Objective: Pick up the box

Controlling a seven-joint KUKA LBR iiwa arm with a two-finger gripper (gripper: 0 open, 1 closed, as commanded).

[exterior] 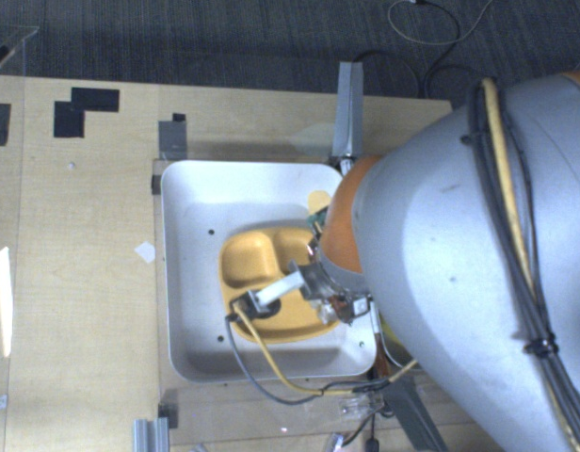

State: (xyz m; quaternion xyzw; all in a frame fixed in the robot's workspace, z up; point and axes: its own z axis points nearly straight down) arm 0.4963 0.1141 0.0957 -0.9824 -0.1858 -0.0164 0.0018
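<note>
A: What is on the far left?

B: The pale wooden bench [83,281], with flat black angular patches [83,109] towards its 11 o'clock corner.

A: And next to that?

B: The shallow white plastic bin with rounded corners [191,281]. The yellow moulded plastic box [257,257], which has rounded edges and two shallow hollows in its top, lies in it a little to the 4 o'clock side of the bin's middle.

A: Anything else in that bin?

B: A small pale yellow piece [318,200] at about 1 o'clock from the box, partly hidden by the arm (too little of it shows to name it).

A: Where is the gripper relative to the box?

B: The two-finger metal gripper [326,295] is over the box's 3 o'clock edge, low and close to it. I cannot tell whether they are touching.

A: Is it apart or closed?

B: I cannot tell, because the wrist hides its working end.

A: And on the right?

B: The orange band [342,238] above the wrist, then the bulky grey arm [478,252] covering the bench from 1 to 5 o'clock.
</note>
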